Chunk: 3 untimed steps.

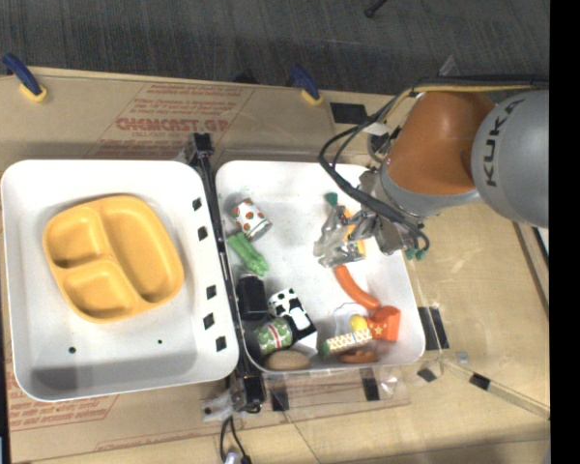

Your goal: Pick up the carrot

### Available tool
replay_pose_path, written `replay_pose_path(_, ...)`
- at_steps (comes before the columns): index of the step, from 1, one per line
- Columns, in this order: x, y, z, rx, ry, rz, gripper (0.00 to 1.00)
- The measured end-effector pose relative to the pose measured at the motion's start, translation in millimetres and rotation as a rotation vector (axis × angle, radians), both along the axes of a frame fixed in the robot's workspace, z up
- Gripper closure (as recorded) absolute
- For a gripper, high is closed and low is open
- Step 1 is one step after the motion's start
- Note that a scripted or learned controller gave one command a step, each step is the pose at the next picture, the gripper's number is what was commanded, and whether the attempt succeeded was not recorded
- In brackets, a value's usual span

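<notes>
The carrot [357, 289] is a slim orange piece lying at a slant on the floor of the right bin [290, 187], near its right wall. My gripper [338, 244] hangs just above and to the left of the carrot's upper end, very close to it. The grey arm with its orange band [443, 143] reaches in from the right over the bin's rim. Nothing shows lifted off the bin floor.
A yellow divided plate [111, 254] lies in the left bin [29, 356]. The right bin also holds a red-labelled can [250, 218], a green piece [246, 254], a black-and-white cube [288, 304], a green can [271, 336] and an orange box [385, 322] just below the carrot.
</notes>
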<state>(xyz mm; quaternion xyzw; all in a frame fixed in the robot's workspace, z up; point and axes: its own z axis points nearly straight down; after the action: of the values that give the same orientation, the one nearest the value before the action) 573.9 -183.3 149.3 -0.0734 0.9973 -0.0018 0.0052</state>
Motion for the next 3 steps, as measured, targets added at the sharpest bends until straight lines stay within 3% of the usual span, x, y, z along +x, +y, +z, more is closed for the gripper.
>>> replay_pose_path(1,42,-26,-11,0.001,0.007,0.102,1.00)
replay_pose_path(2,71,-24,-26,-0.001,0.006,0.462,1.00)
replay_pose_path(3,71,-24,-26,-0.001,0.006,0.462,0.00)
